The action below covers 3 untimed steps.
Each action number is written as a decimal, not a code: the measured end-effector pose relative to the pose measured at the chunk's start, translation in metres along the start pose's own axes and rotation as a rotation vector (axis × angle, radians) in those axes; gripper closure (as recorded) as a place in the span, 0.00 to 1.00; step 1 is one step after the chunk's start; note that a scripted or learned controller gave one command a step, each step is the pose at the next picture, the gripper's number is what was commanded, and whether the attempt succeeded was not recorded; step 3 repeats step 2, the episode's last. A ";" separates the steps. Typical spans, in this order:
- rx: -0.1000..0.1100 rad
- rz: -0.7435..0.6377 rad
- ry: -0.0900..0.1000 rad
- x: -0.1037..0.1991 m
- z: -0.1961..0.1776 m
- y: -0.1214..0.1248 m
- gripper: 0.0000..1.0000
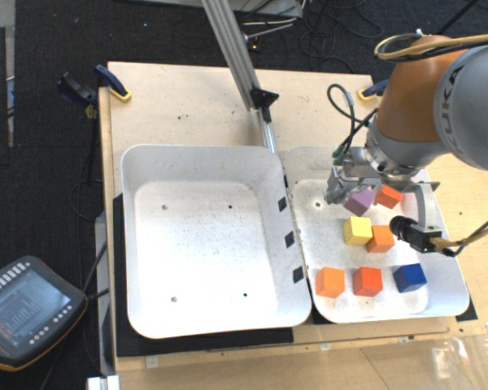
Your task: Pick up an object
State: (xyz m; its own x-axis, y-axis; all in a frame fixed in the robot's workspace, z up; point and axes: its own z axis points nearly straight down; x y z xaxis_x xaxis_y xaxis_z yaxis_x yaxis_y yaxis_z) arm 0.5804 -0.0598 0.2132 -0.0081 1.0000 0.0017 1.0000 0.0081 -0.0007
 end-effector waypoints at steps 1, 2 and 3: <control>0.001 -0.001 0.000 0.055 0.001 -0.011 1.00; -0.001 -0.002 0.001 0.120 -0.006 -0.011 1.00; -0.001 -0.002 0.001 0.120 -0.006 -0.011 1.00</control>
